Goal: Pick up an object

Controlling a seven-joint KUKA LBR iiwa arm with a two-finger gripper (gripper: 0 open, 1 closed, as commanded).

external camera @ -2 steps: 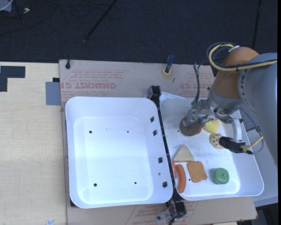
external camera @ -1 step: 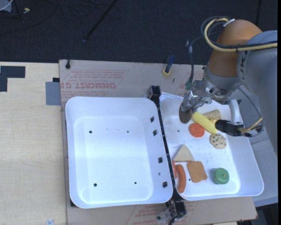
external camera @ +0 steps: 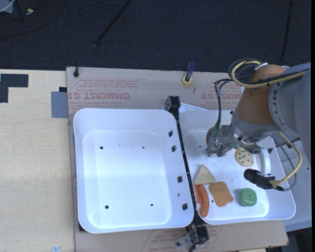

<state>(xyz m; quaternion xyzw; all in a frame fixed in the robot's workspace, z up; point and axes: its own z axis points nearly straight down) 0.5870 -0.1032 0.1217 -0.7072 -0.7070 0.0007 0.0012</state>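
The right bin [external camera: 283,210] holds several toy foods: a round spotted cookie [external camera: 244,156], a tan wedge [external camera: 204,175], an orange-tan slab [external camera: 220,193], a red-orange sausage [external camera: 202,200] and a green round piece [external camera: 248,197]. My gripper [external camera: 216,147] hangs low over the upper middle of this bin, left of the cookie and above the wedge. Nothing shows between its dark fingers, and their spacing is unclear from this angle.
The left bin [external camera: 84,140] lies beside the right one, with a black clip divider [external camera: 181,156] between them. Cables loop off the arm's wrist [external camera: 252,70]. A black connector [external camera: 257,177] hangs over the right bin near the green piece.
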